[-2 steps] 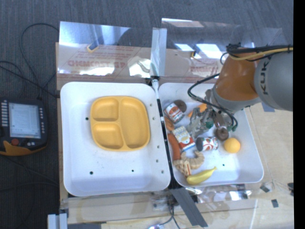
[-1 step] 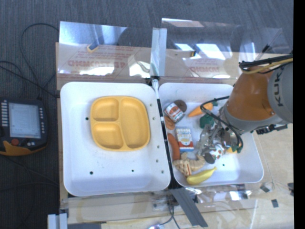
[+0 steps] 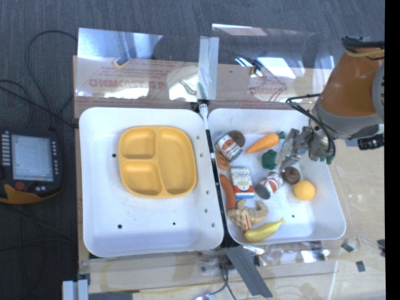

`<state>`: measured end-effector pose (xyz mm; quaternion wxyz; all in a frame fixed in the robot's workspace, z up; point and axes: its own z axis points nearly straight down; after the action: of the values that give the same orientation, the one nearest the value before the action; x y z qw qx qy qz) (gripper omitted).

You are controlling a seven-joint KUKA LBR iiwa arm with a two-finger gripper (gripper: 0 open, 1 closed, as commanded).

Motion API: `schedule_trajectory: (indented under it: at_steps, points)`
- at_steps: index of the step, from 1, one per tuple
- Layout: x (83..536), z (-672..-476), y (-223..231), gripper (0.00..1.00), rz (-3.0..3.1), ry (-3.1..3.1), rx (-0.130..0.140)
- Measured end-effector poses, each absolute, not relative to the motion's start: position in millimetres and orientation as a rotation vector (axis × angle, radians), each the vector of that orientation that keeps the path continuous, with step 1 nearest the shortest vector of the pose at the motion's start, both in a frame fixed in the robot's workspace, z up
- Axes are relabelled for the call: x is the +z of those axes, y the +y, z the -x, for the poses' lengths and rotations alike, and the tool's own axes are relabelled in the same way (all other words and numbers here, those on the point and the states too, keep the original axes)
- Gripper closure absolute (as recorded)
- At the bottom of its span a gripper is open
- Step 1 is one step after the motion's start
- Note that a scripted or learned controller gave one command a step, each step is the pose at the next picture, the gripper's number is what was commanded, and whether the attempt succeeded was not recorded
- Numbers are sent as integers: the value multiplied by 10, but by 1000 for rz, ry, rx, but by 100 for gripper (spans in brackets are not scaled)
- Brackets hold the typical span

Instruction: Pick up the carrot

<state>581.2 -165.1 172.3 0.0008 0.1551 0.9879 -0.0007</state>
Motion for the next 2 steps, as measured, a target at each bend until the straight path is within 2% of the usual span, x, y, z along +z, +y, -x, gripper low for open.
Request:
schedule_trajectory:
  at_steps: [1,2]
  points:
    - [907,-6323,-1967,100,-924,2993,0]
    - [892,-6321,-1967,0,-923,2991,-2]
